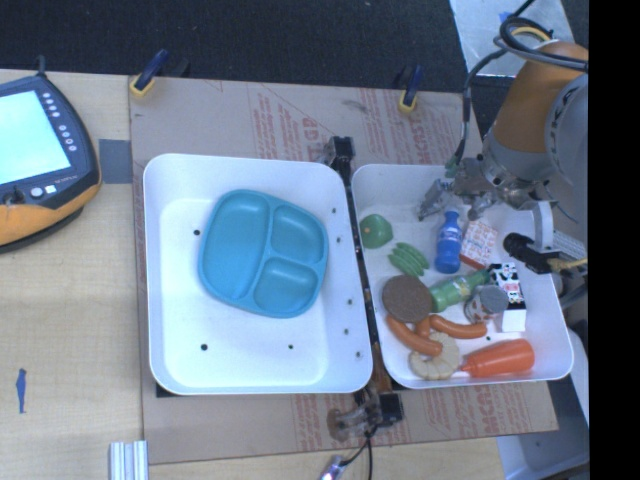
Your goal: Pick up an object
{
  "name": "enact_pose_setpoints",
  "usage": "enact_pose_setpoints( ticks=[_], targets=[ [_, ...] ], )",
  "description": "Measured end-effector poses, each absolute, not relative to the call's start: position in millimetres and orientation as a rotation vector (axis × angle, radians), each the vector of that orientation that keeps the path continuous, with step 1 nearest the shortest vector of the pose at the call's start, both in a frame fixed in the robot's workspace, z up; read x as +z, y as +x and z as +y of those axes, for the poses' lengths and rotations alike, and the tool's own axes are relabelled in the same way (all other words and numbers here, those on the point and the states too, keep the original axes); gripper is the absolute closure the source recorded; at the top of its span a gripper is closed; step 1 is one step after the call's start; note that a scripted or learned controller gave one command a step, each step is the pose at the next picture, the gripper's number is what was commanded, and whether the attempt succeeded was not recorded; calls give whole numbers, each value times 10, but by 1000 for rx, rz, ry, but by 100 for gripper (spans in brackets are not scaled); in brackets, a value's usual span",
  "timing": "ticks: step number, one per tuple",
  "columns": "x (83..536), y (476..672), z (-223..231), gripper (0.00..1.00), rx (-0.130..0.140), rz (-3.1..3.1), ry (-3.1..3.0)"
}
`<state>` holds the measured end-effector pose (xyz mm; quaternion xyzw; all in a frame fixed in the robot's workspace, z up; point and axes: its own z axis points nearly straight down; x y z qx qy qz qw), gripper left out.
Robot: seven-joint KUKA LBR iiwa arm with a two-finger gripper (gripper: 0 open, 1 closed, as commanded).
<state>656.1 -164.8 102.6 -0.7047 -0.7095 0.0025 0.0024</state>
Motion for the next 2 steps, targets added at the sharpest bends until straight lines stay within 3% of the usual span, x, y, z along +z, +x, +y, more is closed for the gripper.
enact_pose_setpoints(
  ticks=[2],
  targets=[
    [917, 6558, -1197, 0, 10, -2225, -2210]
  ],
)
